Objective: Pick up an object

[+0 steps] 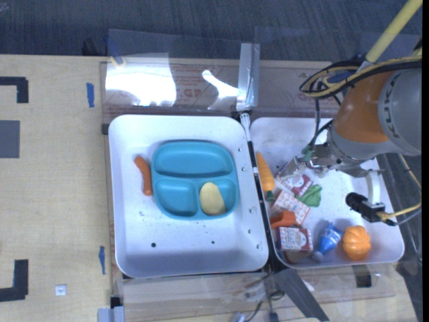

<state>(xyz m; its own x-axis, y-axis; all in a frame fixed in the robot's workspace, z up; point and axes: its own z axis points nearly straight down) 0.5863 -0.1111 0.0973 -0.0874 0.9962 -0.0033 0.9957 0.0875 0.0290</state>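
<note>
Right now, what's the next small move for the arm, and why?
Probably a short descent onto the packet pile. The gripper sits at the pile's upper edge in the right bin with nothing visibly held, so that is likely the nearest target.

2 shallow white plastic bins [127, 200], 1 blue sectioned plastic tray [191, 163], 1 yellow potato-shaped toy [212, 198], 1 orange sausage-shaped toy [143, 174], 1 round orange pumpkin toy [356, 241], 1 blue bottle-shaped toy [328, 239]

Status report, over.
Gripper low in right bin, over packets. Fingers unclear. Nothing seen held. Carrot and pumpkin nearby.
</note>
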